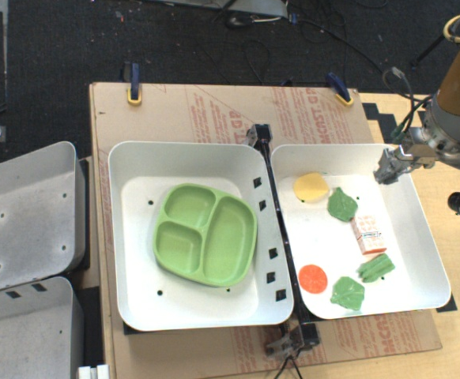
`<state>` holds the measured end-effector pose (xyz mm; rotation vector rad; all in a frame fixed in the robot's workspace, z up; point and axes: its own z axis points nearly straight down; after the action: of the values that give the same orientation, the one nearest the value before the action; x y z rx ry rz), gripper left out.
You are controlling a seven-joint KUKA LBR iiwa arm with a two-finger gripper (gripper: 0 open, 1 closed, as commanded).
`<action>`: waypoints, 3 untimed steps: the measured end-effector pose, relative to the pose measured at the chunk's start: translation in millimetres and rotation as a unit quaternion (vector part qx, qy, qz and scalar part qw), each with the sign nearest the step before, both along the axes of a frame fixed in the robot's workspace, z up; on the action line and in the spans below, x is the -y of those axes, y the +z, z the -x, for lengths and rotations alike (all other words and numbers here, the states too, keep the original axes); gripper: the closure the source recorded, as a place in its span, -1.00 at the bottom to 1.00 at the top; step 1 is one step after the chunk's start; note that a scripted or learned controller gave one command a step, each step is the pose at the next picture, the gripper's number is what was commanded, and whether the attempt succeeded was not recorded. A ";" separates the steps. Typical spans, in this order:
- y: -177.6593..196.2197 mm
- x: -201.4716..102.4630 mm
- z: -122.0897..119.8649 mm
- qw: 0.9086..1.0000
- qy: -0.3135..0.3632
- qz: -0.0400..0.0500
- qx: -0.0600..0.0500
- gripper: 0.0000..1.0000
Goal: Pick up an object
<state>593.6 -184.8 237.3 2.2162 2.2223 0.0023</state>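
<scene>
Bins sit side by side on the cardboard-covered surface (214, 113). The left bin (131, 164) carries a light green divided tray (205, 234) with three compartments, lying flat near the bin's middle. The right bin (420, 235) carries the loose objects. A yellow rounded piece (311, 186) lies toward 11 o'clock in that bin. Just beside it, toward 4 o'clock from it, lies a green leafy piece (341, 204). A small white and red box (368, 234) lies near the bin's middle, toward 5 o'clock from that leafy piece. Close below the box is a second green piece (376, 268). An orange-red disc (313, 279) lies flat toward 7 o'clock in the bin, and a third green piece (348, 293) lies just beside it at 6 o'clock, near the bin's front rim.

The arm comes in from 3 o'clock, and the gripper (389, 168) hangs over the right bin's 1 o'clock corner, well apart from every object. How far the fingers are spread cannot be told from this view, and nothing can be seen between them.

A further white bin (24, 204) lies off the surface at 9 o'clock.
</scene>
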 end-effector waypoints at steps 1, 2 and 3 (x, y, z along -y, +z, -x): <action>-0.9 -64.4 1.1 1.000 0.003 -0.001 -0.002 1.00; 8.0 -121.6 4.4 1.000 0.003 -0.001 -0.002 1.00; 15.7 -176.5 6.9 1.000 0.003 -0.001 -0.001 1.00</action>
<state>586.7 -8.3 253.0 2.2128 2.2306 0.0019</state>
